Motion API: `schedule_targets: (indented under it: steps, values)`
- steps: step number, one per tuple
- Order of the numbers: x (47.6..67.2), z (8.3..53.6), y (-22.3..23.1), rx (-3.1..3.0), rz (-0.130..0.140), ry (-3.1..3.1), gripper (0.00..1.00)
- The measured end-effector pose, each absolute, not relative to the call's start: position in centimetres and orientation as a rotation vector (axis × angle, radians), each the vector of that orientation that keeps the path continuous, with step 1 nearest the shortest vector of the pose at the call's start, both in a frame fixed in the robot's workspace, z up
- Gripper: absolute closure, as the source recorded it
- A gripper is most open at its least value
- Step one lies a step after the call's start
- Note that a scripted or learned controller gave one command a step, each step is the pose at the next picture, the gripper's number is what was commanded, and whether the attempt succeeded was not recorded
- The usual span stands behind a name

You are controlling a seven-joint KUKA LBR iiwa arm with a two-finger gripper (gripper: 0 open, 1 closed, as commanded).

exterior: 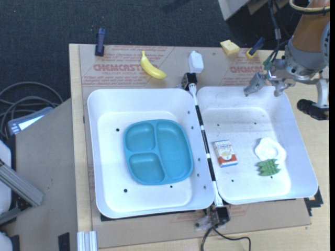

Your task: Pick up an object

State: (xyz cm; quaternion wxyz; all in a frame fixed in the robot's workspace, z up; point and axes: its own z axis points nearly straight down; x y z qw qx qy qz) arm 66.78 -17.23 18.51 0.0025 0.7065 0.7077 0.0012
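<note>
In the right bin [246,106] lie a small red-and-white carton [225,153], a white round lid-like piece [269,150] and a green leafy toy [268,167]. The left bin [104,114] holds a blue divided plate [157,151]. My gripper [266,86] hangs over the far rim of the right bin, well behind the three objects. Its two fingers are spread apart with nothing between them.
On the cardboard behind the bins lie a yellow banana [151,67], a white object [196,61], a yellow block [229,47] and blue clips [100,41]. The grey arm with its orange band [310,20] reaches in from the upper right.
</note>
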Motion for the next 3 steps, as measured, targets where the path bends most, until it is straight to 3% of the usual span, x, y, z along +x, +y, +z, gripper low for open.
schedule_targets:
  steps: [1,2,3]
  values:
    - [60.1,10.3,-18.5,2.224,-0.003,2.222,0.0]
    - [66.7,15.2,-20.4,2.217,0.002,2.221,0.0]
    - [58.4,13.3,-21.1,2.223,-0.002,2.221,0.0]
